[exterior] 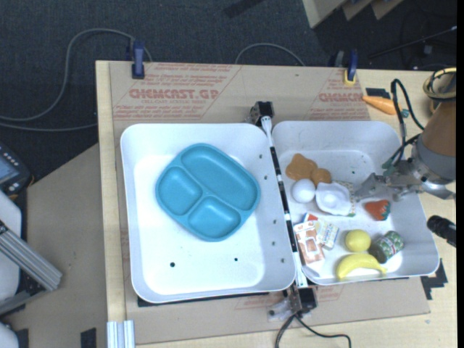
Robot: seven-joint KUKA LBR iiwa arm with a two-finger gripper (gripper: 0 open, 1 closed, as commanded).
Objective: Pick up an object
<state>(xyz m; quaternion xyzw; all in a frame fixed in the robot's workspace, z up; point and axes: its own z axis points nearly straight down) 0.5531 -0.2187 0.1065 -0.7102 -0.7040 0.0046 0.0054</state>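
The right bin [362, 140] holds several small items. Among them are a brown pastry [307, 170], a white egg [303, 191], a white cup [333, 199] and a red strawberry-like piece [377, 209]. Nearer the front lie a yellow lemon [357, 240], a banana [358, 267], a green can [388, 245] and a red-and-white packet [309, 240]. My gripper [377, 186] hangs low over the bin's right half, just above the red piece and right of the white cup. I see nothing held in it.
A blue divided plate [207, 191] lies in the left bin [145, 267]. The hinge rail [279, 194] runs between the bins. Clamps [137, 58] and cables sit at the bench's back edge. An orange tool [380, 104] lies behind the right bin.
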